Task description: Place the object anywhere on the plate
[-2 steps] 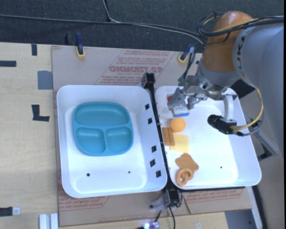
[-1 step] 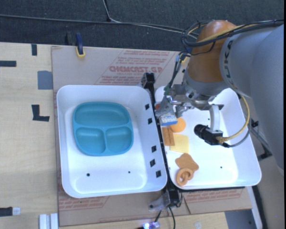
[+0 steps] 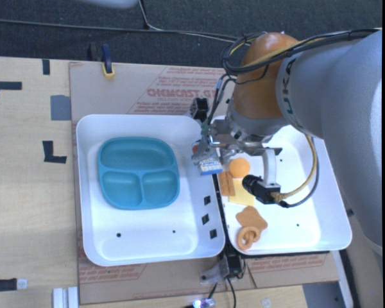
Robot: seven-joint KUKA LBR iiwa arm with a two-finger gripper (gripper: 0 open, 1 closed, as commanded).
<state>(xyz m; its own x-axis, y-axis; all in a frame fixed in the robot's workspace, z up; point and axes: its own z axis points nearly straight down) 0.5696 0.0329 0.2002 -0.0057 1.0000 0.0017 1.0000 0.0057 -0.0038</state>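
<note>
A blue divided plate (image 3: 139,172) lies in the left white bin (image 3: 147,249). In the right bin (image 3: 321,230) sit several food toys: an orange ball (image 3: 239,167), a tan slab (image 3: 227,185), a yellow slice (image 3: 245,198) and a tan pretzel-like piece (image 3: 249,226). My gripper (image 3: 209,154) hangs under the orange-banded wrist (image 3: 263,76), over the wall between the two bins. It is just left of the orange ball and right of the plate. The wrist hides its tip, and I see no object clearly held.
The bulky grey arm (image 3: 346,108) covers the upper half of the right bin. A black fitting with a hose (image 3: 262,190) hangs over the yellow slice. Both bins rest on a cardboard sheet (image 3: 154,88). A blue and yellow clamp (image 3: 106,61) stands at its back edge.
</note>
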